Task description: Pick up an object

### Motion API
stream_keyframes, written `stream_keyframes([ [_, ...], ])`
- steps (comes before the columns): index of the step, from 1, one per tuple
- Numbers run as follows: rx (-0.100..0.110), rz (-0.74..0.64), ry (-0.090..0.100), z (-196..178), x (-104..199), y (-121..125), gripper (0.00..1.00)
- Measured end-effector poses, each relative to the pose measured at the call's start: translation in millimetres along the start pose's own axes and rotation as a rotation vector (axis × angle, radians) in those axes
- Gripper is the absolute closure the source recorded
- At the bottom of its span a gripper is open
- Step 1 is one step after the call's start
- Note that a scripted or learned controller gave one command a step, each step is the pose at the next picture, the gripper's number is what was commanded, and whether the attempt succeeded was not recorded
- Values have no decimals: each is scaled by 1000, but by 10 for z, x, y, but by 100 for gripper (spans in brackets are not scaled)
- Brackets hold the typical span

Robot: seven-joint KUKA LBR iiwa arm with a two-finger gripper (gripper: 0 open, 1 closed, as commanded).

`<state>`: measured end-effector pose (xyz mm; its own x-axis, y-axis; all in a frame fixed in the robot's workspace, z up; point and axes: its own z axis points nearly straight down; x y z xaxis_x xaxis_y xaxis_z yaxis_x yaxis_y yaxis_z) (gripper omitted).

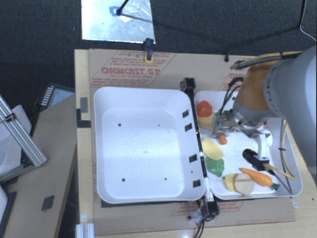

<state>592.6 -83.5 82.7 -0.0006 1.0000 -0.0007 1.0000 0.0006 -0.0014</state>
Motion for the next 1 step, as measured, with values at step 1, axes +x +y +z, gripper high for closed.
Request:
stream_keyframes([
  [1,-6,-3,0,-571,-44,75,100],
])
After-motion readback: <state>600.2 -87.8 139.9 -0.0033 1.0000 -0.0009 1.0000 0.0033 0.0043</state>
